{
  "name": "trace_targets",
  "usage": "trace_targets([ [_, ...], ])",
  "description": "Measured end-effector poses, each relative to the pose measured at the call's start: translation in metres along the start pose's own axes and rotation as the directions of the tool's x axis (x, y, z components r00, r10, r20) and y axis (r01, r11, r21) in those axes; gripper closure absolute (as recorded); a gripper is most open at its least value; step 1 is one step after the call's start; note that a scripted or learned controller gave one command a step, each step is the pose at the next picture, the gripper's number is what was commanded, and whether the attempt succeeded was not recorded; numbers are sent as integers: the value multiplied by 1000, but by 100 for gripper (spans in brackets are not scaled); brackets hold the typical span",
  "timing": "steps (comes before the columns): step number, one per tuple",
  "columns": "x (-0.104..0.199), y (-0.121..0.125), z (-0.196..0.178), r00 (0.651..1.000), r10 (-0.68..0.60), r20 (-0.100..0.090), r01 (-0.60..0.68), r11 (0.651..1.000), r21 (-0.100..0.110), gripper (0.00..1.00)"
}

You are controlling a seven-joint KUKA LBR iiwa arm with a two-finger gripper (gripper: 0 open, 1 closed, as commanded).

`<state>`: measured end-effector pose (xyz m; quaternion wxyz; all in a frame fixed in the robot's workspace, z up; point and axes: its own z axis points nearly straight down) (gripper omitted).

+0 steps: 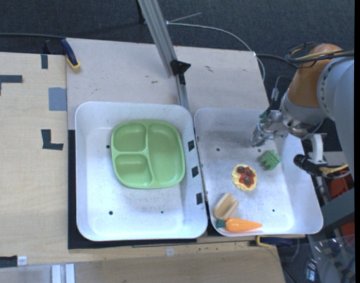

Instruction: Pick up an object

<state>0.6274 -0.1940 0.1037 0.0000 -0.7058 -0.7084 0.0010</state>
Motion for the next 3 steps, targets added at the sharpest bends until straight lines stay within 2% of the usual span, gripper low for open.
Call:
trace_targets([
  [1, -1, 2, -43, 1000, 2, -1, -2, 1000, -5, 100],
  [3, 7, 15, -151, 1000, 1, 0, -1, 1000, -6, 100],
])
